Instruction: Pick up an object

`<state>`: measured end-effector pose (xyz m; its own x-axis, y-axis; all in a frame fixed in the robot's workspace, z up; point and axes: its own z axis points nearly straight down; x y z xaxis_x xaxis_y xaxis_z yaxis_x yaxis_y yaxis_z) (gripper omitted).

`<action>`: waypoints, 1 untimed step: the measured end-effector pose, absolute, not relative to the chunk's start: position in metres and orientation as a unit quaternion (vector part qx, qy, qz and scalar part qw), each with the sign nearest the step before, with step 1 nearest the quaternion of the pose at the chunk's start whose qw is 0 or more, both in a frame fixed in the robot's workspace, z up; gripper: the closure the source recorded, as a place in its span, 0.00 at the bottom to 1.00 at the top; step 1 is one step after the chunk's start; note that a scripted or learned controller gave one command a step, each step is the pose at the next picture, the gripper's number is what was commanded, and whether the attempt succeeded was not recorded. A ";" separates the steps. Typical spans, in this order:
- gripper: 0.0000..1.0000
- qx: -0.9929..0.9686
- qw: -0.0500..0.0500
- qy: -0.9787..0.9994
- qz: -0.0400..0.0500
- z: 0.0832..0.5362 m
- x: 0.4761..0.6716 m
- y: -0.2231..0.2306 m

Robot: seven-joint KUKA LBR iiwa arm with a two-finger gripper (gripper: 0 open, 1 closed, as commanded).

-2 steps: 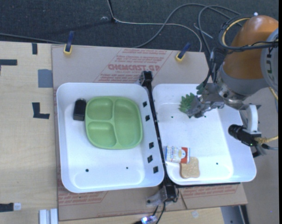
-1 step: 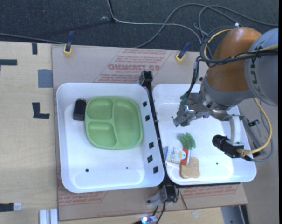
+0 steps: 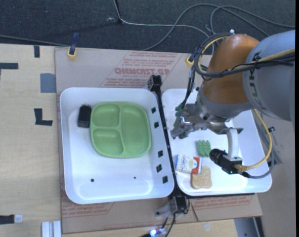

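My gripper [image 3: 180, 128] hangs low over the left part of the right bin [image 3: 255, 184], close to the divider. Just below it lie a small white carton with red and blue print [image 3: 187, 164], a tan bread-shaped piece [image 3: 201, 178] and a small green studded block [image 3: 203, 147]. Nothing shows between the fingers, and the wrist hides much of them. In the left bin [image 3: 70, 147] a green divided plate [image 3: 120, 129] lies flat, with a small black block [image 3: 84, 116] touching its left edge.
The arm's orange and grey body covers the upper right of the right bin. A black ridge with clips [image 3: 161, 132] separates the two bins. Cables run across the dark floor behind the bench.
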<state>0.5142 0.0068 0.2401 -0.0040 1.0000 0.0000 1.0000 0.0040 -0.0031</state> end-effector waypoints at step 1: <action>1.00 -0.705 0.002 -0.709 0.001 0.222 0.500 0.058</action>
